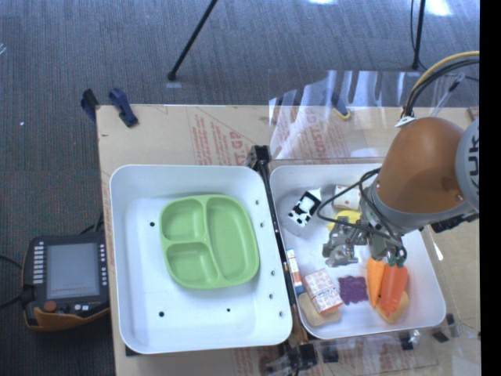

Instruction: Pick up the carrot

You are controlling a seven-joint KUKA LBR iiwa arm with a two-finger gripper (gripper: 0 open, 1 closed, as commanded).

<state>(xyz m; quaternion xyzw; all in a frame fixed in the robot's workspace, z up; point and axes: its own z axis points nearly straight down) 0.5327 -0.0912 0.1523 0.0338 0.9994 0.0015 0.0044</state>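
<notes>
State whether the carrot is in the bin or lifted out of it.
In the bin. The carrot lies in the right bin by the purple item, just below the gripper.

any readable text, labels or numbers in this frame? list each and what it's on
"UK": dark letters on the arm at the frame's right edge, cut off by it.
Red print on the cardboard bench top: reversed and faint, not readable.
Small carton in the right bin: print too small to read.
Pendant screen: nothing legible.

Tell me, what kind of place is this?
Probably a robotics lab. A robot arm reaches over two white bins, one holding toy food such as a carrot, and a handheld control pendant lies on grey carpet.
</notes>
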